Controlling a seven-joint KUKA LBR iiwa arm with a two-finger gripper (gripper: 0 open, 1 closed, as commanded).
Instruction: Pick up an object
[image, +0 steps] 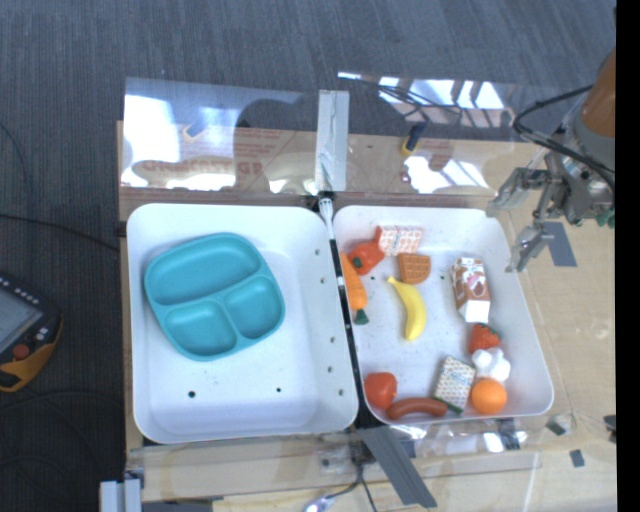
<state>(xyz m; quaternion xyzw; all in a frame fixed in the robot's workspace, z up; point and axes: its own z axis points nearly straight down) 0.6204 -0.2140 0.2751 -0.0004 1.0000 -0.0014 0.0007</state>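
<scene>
Your stock sits in two shallow white bins side by side on the tabletop. The left white bin (300, 400) carries one item, a teal three-compartment plastic tray (213, 294), lying toward its rear left corner. The right white bin (532, 352) holds every candidate for picking, so expect the reach to go there: a yellow toy banana (409, 307) at the centre; a brown waffle-like piece (413, 267) behind it; a carton with a red and white label (470, 284) along the right wall; an orange ball-shaped fruit (488, 396) in the front right corner; a red sausage (417, 408) at the front edge; an orange carrot (354, 289) against the left wall. The hand (545, 215) hangs off the bin's rear right corner, outside the rim, carrying nothing; whether its fingers are apart or together you cannot tell here. Judged so, no item is yet chosen.
</scene>
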